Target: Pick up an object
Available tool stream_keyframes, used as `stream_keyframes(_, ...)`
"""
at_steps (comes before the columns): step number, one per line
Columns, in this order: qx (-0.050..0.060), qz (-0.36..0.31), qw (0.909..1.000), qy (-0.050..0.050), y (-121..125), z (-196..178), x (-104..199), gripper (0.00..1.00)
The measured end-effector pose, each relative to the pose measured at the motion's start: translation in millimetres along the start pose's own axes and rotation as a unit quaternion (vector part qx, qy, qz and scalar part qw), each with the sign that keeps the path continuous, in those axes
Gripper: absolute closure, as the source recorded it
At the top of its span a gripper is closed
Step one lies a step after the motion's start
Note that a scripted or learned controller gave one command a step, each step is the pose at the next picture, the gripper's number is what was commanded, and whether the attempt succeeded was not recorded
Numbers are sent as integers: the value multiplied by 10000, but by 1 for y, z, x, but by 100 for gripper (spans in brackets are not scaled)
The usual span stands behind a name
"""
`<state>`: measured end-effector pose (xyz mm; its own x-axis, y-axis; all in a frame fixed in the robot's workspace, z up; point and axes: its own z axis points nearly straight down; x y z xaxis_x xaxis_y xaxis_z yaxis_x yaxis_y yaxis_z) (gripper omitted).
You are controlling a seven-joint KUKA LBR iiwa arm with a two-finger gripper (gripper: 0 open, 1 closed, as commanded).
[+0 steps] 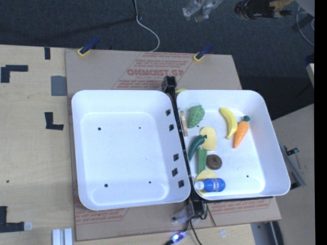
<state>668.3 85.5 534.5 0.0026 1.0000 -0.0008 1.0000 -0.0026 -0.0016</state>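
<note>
At the top of the frame, right of centre, the pincer (pixel 203 5) hangs blurred and pale over the dark floor, well above and apart from both bins; whether its fingers are apart or together I cannot tell.

Below it the brown cardboard sheet (pixel 153 70) covers the worktop, held by two yellow-and-blue clamps along its upper edge. On it sit the two shallow white bins: the left white bin (pixel 82 137) and the right white bin (pixel 265 137), touching along a black hinge-like seam.

All the candidates lie in the right bin. A knobbly green toy broccoli (pixel 195 115) sits near the seam in the upper part; a yellow toy banana (pixel 228 120) lies beside an orange toy carrot (pixel 240 132), the two just touching, in the upper right. Lower down, clustered against the seam, are a dark green toy pepper or cucumber (pixel 198 149), a pale yellow rounded piece (pixel 208 137), a small brown ring-shaped toy (pixel 214 161) and a blue-and-white bottle-shaped toy (pixel 211 185).

These look like light, stiff, smooth plastic, likely to slip. The carrot seems the easiest take: it is reachable from its open right side, and gripping across its thick middle should hold best.
</note>
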Motion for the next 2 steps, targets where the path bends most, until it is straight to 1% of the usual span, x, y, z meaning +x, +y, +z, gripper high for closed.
stream_keyframes(2,-3,-3,10000,-1,0,0,-103,100)
